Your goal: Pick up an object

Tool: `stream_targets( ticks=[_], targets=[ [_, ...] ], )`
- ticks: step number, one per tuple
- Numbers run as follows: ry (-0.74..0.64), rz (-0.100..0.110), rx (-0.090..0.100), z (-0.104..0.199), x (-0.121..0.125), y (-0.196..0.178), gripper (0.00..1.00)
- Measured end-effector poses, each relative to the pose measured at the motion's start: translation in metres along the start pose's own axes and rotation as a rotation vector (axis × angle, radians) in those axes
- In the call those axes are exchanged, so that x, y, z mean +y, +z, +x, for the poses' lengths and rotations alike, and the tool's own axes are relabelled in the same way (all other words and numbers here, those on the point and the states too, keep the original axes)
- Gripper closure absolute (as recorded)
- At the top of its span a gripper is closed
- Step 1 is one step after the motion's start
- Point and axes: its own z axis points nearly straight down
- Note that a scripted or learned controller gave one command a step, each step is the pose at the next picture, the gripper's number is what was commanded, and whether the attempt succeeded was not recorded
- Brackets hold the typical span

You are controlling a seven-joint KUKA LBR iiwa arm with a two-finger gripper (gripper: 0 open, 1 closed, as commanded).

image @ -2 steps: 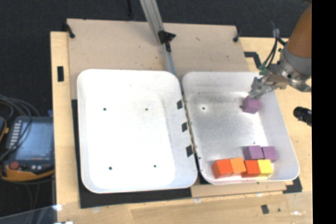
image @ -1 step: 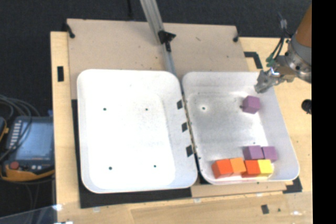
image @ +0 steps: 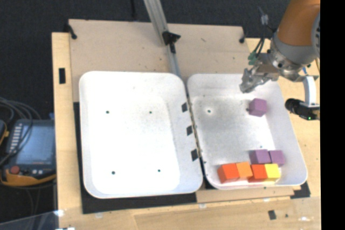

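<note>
Purple block (image: 257,107) | right bin (image: 226,116) | just below end effector (image: 249,83), apart

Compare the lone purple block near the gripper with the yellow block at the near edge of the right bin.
The purple block stands alone on bare bin floor, while the yellow block sits at the end of a row of orange blocks. The purple block lies just below the gripper; the yellow block lies against the right bin's near wall. Their colours differ. Both are small cubes of similar size in the same bin.
</note>
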Motion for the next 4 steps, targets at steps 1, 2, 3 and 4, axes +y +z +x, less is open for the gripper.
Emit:
stream_targets(
  ticks=[1, 2, 3, 4],
  targets=[
    [0.000, 0.002, 0.000, 0.055, 0.016, 0.010, 1.00],
    [0.000, -0.003, 0.000, 0.109, 0.029, -0.001, 1.00],
    [0.001, -0.002, 0.000, 0.157, 0.038, -0.008, 1.00],
    [0.000, -0.002, 0.000, 0.214, 0.048, -0.007, 1.00]
  ],
)
